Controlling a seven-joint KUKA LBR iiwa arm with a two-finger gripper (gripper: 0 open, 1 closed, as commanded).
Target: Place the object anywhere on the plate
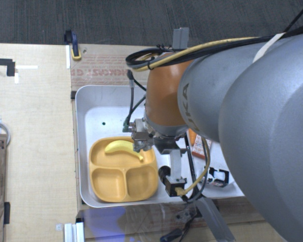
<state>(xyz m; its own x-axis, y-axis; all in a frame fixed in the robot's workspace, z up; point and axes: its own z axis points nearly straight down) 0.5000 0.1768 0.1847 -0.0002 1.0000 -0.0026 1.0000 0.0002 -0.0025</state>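
A yellow divided plate (122, 183) sits in the near left corner of the white bin (91, 120). A yellow banana (120, 147) lies in the plate's large far compartment, its stem end pointing right toward the arm. My gripper (144, 144) hangs at the plate's far right rim, right at the banana's stem end. The wrist body hides the fingertips, so whether they touch the banana cannot be made out.
The grey arm with its orange band covers the right half of the bin and the view. An orange and white packet (198, 144) and a black and white object (219, 176) lie under the arm. Bare bin floor lies beyond the plate, on the left.
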